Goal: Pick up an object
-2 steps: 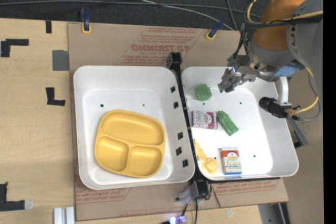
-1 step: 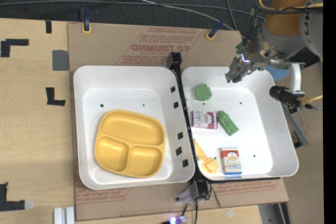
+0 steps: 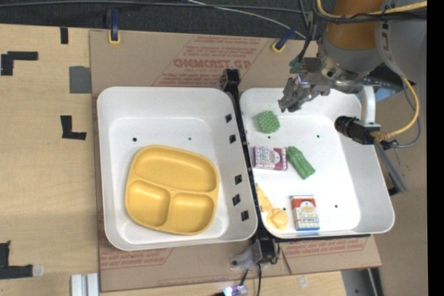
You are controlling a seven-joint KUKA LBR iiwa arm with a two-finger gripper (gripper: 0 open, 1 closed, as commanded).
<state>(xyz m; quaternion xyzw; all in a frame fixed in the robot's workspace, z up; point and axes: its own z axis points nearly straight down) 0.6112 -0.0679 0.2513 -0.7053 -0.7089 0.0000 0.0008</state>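
Observation:
My gripper point(image 3: 293, 98) hangs over the far left part of the right bin point(image 3: 347, 125), its dark fingers pointing down and left. Just below it lies a round green object point(image 3: 268, 122), apart from the fingertips. Further forward lie a pink and white packet point(image 3: 270, 158), a long green object point(image 3: 301, 162), a red and white box point(image 3: 304, 212) and a yellow piece point(image 3: 274, 215) near the front left corner. Nothing shows between the fingers.
The left bin point(image 3: 114, 149) holds a yellow divided tray point(image 3: 171, 188). A black divider point(image 3: 239, 149) runs between the bins. The arm's grey wrist and a black fitting point(image 3: 354, 128) overhang the right bin's far right side. Cables arch above.

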